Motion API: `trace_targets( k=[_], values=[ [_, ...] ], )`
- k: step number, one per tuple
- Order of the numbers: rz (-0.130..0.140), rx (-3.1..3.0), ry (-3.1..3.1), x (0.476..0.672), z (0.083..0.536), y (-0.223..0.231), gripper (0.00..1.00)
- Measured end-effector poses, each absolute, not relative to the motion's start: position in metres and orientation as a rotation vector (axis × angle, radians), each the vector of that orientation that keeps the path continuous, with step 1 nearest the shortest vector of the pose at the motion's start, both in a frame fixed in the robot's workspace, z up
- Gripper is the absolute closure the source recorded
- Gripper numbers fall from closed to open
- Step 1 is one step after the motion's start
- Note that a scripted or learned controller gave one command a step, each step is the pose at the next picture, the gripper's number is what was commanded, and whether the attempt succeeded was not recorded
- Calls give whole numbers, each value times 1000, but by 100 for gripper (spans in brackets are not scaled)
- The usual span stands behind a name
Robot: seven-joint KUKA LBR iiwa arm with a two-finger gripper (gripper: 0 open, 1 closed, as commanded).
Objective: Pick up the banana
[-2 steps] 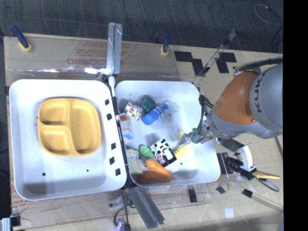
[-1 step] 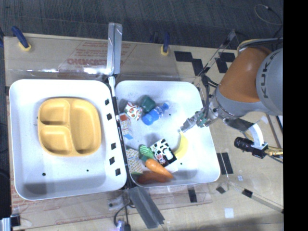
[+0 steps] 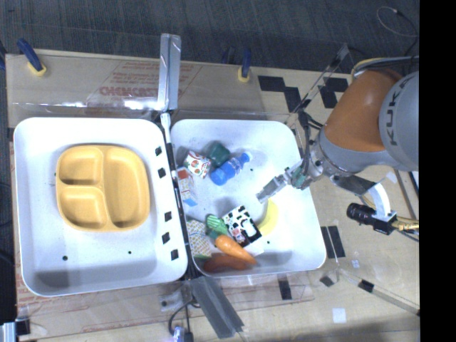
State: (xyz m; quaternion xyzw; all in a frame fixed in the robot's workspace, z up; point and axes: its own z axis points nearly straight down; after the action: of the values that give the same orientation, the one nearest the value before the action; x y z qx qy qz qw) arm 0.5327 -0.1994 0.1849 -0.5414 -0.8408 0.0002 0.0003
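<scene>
Arm reaches leftward — claw (image 3: 269, 189) low (slanted).

bench (image 3: 299, 77) | on it: left bin (image 3: 28, 212), right bin (image 3: 303, 244), side by side

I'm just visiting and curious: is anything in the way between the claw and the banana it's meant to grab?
Nothing visible blocks it. The gripper hangs just above the banana in the right bin. A black-and-white box lies against the banana's left side, not between them.
</scene>
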Motion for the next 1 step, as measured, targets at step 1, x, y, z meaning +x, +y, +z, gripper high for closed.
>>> trace_targets(
  k=[1],
  values=[
    [0,-1426,-2804,521,108,-202,0]
  ],
)
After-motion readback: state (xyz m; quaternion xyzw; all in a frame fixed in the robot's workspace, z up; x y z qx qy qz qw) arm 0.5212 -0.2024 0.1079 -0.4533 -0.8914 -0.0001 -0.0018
